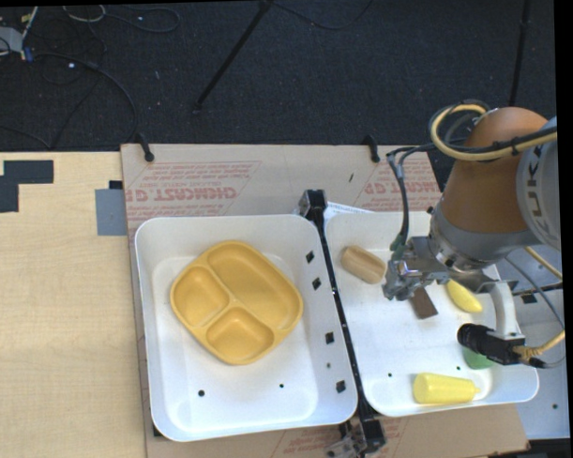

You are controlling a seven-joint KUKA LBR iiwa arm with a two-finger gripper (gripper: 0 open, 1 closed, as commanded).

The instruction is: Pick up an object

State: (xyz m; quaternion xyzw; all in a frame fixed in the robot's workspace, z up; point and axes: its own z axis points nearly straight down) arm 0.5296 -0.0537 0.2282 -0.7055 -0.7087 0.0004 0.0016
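No object is confirmed as the target. The nearest candidates are lying in the right bin (367, 380): a tan block (362, 264) just left of the gripper (408, 283), a small brown piece (423, 306) directly beneath it, a yellow piece (463, 296) to its right, and a yellow wedge (445, 388) near the front wall. A green item (476, 359) is partly hidden by a black fitting.

The gripper is sitting low over the bin floor, between block and brown piece. Whether it is open or closed cannot be told, and nothing is visibly held.

Risks, as judged: the gripper is standing between two objects, so a close could be catching neither, or nudging the block toward the divider. The brown piece looks thin and could be slipping out.

The left bin (180, 405) is holding a yellow tray (235, 300), well apart.
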